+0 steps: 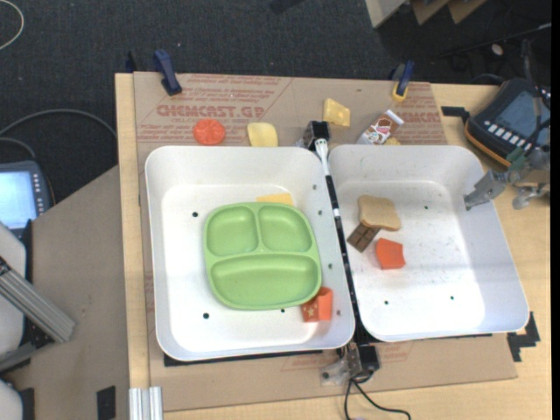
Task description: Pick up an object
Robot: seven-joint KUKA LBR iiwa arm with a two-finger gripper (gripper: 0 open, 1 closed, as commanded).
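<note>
Two white bins side by side, gripper [495, 187] up at the right bin's far right rim.

Hard to tell whether open or closed from here, too small and blurred; nothing seen held. In the right bin [455, 304]: tan bread slice [379, 213], brown block [362, 235] touching its lower left edge, orange cube [389, 255] just beside. In the left bin [175, 234]: green divided plate [261, 255], yellow piece [275, 199] peeking out behind, orange block [318, 306] at the plate's lower right corner. Beyond the bins on the board: red disc [209, 132], yellow pieces [262, 134], small packet [380, 129].
</note>
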